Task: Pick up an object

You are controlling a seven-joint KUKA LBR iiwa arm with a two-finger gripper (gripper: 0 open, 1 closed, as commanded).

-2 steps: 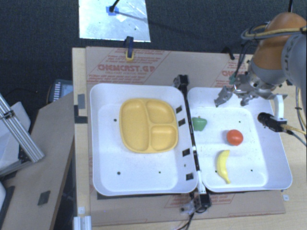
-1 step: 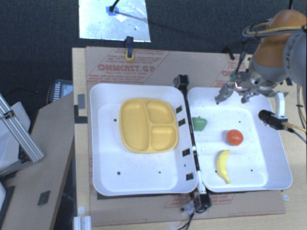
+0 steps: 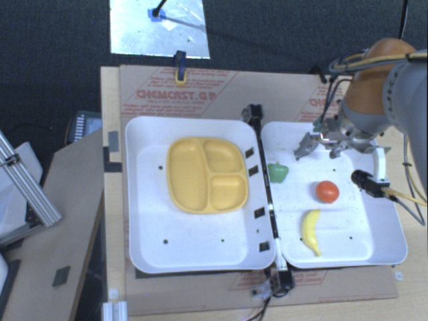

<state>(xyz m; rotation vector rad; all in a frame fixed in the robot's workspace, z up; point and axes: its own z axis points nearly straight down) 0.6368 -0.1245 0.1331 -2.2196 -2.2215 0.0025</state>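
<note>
In the right bin [image 3: 381,243] lie a green object [image 3: 277,172] by the left wall, a red-orange tomato [image 3: 327,191] near the middle, and a yellow banana [image 3: 311,231] toward the front. My gripper [image 3: 319,146] hovers over the bin's back part, up and right of the green object. Its fingers [image 3: 304,146] are spread apart, and nothing sits between them.
The left bin [image 3: 144,199] holds a yellow divided plate [image 3: 206,174]. A black divider with clips [image 3: 262,186] runs between the bins. A black cable plug [image 3: 366,181] hangs over the right bin's right side. A shiny sheet [image 3: 158,17] lies beyond the bench.
</note>
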